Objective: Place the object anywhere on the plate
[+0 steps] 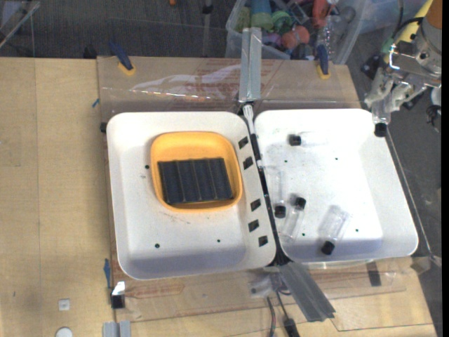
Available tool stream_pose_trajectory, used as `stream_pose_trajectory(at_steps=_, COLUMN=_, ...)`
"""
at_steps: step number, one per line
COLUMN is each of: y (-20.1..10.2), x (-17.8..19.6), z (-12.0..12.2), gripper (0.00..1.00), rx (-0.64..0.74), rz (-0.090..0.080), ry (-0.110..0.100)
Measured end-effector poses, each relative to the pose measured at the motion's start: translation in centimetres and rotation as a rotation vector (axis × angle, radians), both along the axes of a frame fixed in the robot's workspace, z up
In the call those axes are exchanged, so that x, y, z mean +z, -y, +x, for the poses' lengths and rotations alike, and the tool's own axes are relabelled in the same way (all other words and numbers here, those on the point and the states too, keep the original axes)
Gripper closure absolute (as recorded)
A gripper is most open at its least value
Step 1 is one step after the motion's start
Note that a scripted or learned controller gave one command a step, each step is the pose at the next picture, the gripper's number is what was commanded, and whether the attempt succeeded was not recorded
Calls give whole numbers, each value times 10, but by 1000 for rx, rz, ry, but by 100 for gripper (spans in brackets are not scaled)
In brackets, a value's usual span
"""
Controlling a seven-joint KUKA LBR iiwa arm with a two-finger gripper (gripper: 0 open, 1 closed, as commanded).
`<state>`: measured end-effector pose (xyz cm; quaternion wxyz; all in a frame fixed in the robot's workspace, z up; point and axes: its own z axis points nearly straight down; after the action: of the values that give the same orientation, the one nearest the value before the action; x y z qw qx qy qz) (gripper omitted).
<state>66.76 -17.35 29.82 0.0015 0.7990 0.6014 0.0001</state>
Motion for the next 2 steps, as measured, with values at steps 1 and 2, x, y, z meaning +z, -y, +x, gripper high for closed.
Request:
stream_pose_trajectory(at_steps=1, y=30, x=56, z=0, gripper=100, rx=183, rz=-1, ry=1)
stream_pose_trajectory(at_steps=2, y=45, x=137, z=0, gripper=100, rx=406, rz=-2, ry=2)
